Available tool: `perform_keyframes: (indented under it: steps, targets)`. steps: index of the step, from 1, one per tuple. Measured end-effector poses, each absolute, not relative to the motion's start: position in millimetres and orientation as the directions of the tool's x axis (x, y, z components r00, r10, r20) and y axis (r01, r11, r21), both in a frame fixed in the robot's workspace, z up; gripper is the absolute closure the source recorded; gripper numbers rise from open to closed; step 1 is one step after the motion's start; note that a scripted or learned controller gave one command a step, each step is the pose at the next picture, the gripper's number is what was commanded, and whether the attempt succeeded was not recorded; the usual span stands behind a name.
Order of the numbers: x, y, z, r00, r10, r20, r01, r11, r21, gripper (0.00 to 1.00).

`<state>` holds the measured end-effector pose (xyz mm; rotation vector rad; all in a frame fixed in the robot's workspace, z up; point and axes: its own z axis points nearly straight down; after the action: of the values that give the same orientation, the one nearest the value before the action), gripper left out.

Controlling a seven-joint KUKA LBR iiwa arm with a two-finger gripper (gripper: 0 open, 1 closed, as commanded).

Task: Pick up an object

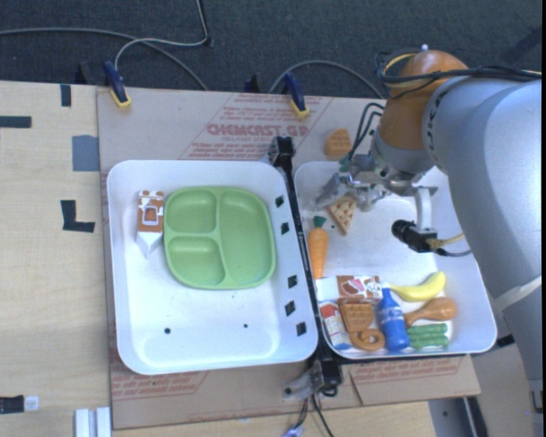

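Two shallow white bins (127, 271) sit side by side. The metal two-finger gripper (338, 192) hangs over the right bin's far left corner, above a tan waffle-patterned toy piece (342, 214). Its grip state cannot be told.

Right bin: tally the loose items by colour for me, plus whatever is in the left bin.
Right bin:
Orange or tan: 5, carrot, waffle, pretzel, drumstick, piece at the far rim
Yellow: 1, banana
Blue: 1, bottle
Green: 1, green item
Printed packs: 2
Left bin:
Green: 1, plate
Printed carton: 1
Total: 12

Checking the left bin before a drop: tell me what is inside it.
The left bin holds a green divided plate and a small carton at the plate's left edge. Whatever lies under the plate is covered.
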<state>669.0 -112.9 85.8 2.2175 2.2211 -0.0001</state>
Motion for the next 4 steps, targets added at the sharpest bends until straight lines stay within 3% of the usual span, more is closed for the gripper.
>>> perform_keyframes:
  steps: [4]
  targets:
    - [669.0, -111.2, 85.7, -0.003, 1.0, -0.001, 1.0, 0.003, 0.002, 0.0]
